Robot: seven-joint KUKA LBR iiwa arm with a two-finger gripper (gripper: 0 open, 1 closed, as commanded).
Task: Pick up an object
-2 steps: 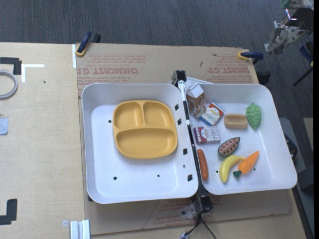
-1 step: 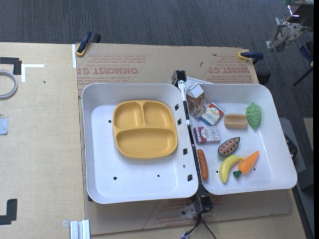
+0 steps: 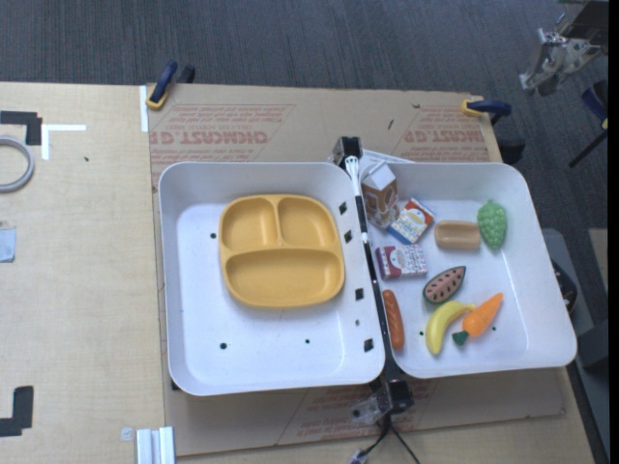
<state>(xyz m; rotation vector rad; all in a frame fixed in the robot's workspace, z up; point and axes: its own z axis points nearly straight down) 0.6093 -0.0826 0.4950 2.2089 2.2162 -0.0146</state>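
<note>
Gripper (image 3: 561, 58): at the upper right corner of the view, above the dark carpet and well apart from both bins. It touches nothing and holds nothing. Whether it stands open or closed cannot be told at this size.

Right bin (image 3: 538, 228), white and shallow, contents:
- Small carton (image 3: 379, 192), upright, at the upper left beside the divider.
- Blue-and-white packet (image 3: 411, 222), flat, just right of the carton, tilted.
- Red-and-white packet (image 3: 401, 262), flat, below it.
- Bread roll (image 3: 457, 235), long axis left to right.
- Green grapes (image 3: 493, 224), touching the roll's right end, long axis up and down.
- Watermelon slice (image 3: 444, 284), long axis slanting up to the right.
- Banana (image 3: 442, 325), curved, running from lower left up to the right.
- Carrot (image 3: 482, 315), just beside the banana, tip pointing up and right, green end at lower left.
- Sausage (image 3: 394, 319), along the left wall, long axis up and down.

Left bin (image 3: 180, 288), white: one yellow divided plate (image 3: 282, 250), three compartments, lying flat near the middle.

Both bins rest side by side on a cardboard sheet (image 3: 242, 124) with red print, held by blue-and-yellow clamps (image 3: 162, 83) at the far corners. The sheet lies on a light wooden table (image 3: 73, 298) marked with black tape. Grey carpet (image 3: 290, 17) lies beyond.
</note>
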